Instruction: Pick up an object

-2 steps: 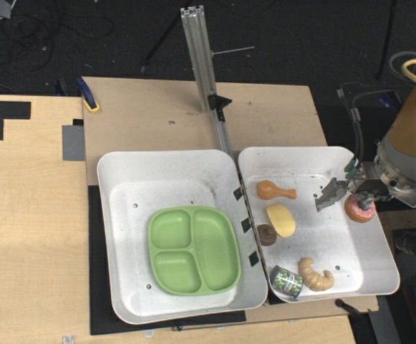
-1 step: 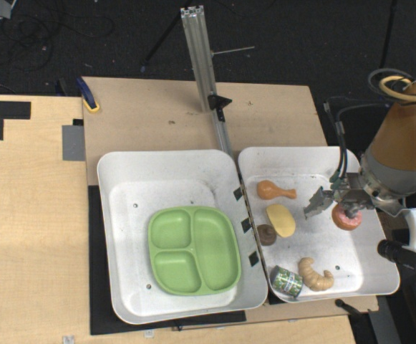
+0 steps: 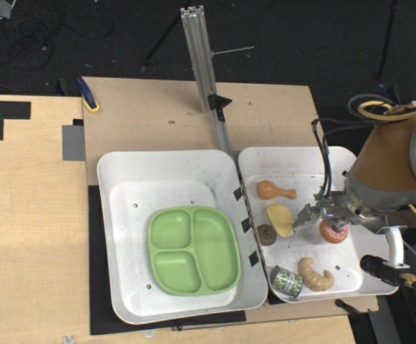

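right-hand bin (image 3: 336, 158) looks crowded; i can't tell my gripper's (image 3: 327, 217) opening or hold; it may nudge the red object (image 3: 334, 232) aside.

The gripper (image 3: 327, 217) hangs over a red object (image 3: 334, 232) in the right bin (image 3: 293, 165). A yellow piece (image 3: 281, 220) lies at its nine o'clock, a tan curl (image 3: 316, 274) at six.

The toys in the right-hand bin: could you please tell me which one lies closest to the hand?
The red-orange round toy, right beneath the hand. The yellow piece, orange drumstick-shaped toy, tan curled toy and green can all lie farther off.
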Robot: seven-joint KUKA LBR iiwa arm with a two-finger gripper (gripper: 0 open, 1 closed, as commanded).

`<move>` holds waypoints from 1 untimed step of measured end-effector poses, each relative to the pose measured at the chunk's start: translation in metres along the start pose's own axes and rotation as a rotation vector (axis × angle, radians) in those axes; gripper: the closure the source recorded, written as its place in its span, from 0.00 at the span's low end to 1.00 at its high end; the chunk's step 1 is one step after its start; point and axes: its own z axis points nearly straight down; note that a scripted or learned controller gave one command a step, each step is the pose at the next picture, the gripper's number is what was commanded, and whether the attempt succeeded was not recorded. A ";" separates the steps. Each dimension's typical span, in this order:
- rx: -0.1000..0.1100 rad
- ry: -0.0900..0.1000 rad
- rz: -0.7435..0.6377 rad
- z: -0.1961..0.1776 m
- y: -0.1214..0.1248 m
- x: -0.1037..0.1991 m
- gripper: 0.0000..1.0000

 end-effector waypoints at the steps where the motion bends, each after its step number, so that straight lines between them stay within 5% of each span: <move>1: -0.002 0.000 0.000 0.044 -0.001 0.002 0.00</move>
